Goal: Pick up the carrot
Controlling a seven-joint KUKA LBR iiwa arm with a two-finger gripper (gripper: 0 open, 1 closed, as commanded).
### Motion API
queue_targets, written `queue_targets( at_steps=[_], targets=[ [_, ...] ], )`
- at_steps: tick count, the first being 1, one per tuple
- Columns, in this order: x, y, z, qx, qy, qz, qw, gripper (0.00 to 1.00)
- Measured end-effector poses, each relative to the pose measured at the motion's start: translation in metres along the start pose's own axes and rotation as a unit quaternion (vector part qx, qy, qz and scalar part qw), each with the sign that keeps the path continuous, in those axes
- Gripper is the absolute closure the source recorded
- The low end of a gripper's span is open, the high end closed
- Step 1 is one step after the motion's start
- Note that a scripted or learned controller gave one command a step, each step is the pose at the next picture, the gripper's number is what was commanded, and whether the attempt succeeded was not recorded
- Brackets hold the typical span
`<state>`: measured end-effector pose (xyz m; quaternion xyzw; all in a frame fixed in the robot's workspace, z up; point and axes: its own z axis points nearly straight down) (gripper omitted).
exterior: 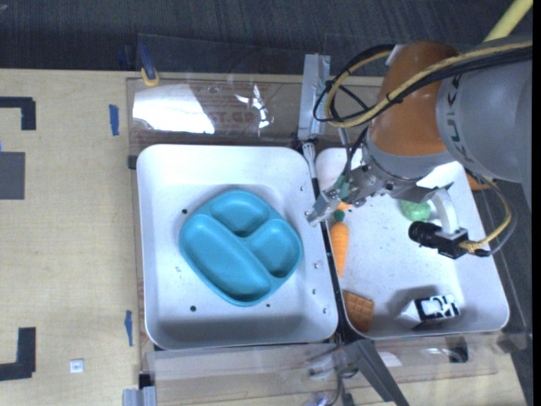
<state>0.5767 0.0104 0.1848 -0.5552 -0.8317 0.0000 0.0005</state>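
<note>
blue tray [241, 245] in left bin [169, 311], left of tool | tool [331, 207] at bins' shared edge, grip width cannot be told | carrot [339, 244] just below tool, in right bin [486, 307] | waffle [358, 309] further below | black-white item [437, 307] lower right of tool
</note>
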Motion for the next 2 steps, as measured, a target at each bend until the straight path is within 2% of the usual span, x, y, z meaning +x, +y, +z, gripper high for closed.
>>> queue_targets(
  at_steps=[1, 2],
  targets=[
    [-0.068, 0.032, -0.001, -0.002, -0.003, -0.075, 0.9972, 0.0],
    [-0.135, 0.014, 0.051, 0.0, -0.001, -0.211, 0.9774, 0.0]
  ],
)
